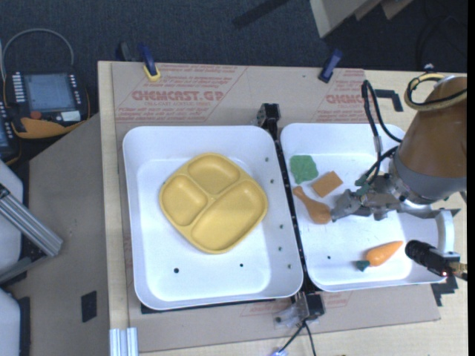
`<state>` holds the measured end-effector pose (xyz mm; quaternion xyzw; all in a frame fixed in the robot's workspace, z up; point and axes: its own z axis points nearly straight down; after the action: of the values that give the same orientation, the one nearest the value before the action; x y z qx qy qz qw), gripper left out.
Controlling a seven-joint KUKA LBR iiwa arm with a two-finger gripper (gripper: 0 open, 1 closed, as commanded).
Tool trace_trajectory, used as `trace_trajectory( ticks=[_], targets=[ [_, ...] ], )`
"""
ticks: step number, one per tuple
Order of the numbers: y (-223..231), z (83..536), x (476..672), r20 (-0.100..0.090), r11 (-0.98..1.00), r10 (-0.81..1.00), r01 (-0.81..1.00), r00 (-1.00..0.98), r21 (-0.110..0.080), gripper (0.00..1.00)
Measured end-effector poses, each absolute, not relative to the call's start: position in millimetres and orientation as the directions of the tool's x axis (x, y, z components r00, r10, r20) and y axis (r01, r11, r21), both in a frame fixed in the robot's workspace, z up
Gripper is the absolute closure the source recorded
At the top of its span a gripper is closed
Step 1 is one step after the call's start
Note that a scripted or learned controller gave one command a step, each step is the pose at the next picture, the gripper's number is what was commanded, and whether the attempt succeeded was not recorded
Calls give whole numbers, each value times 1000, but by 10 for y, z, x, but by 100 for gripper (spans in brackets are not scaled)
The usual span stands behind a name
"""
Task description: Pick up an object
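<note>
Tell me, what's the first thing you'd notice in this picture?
The big yellow plate with three sections stands out first, sitting in the middle of the left bin. Next is the arm reaching in from the right, its hand low over the right bin beside an orange spoon. A toy carrot lies near that bin's front edge.

Arm (438, 139) cut off at right edge; tool (343, 208) fingertips too small to tell.
</note>
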<state>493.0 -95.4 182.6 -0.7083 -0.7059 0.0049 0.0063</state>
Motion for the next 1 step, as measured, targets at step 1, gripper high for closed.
trace_trajectory(
  ticks=[1],
  targets=[
    [-951, 1899, 4961, 0, 0, 1000, 1000, 0, -1, 0]
  ],
)
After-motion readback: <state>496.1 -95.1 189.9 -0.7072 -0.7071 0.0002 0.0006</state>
